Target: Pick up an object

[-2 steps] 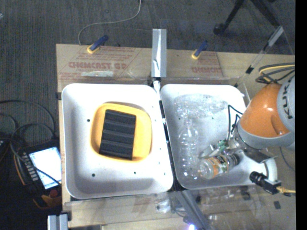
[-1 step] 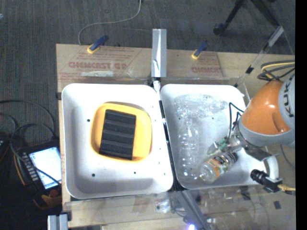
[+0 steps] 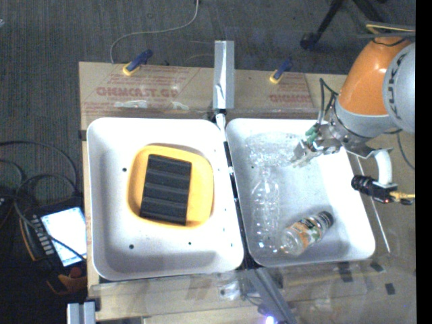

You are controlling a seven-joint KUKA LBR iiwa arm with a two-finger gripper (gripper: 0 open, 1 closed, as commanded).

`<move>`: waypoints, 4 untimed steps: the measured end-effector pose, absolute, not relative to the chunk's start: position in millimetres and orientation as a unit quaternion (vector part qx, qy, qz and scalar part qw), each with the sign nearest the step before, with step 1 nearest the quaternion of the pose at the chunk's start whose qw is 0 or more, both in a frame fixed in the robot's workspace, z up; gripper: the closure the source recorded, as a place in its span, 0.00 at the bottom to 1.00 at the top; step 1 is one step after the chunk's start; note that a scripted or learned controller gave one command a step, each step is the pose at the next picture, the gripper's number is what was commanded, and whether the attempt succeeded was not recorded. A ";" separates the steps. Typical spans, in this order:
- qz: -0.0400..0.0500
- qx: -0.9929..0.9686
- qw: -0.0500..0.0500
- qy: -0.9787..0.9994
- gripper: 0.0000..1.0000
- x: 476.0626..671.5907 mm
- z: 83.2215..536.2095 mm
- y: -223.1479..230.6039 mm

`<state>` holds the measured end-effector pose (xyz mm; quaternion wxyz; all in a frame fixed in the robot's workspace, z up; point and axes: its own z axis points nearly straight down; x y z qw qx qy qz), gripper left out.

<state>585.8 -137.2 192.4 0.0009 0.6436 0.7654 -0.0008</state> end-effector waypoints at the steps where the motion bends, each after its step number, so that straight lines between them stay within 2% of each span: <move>1: -0.002 0.644 0.001 0.765 0.00 585.5 192.1 -137.6; 2: -0.001 0.584 0.000 0.812 0.00 533.1 167.2 -164.3; 3: -0.002 0.594 0.000 0.805 0.00 536.5 137.6 -195.4; 4: -0.001 0.549 0.000 0.836 0.00 483.5 137.4 -187.5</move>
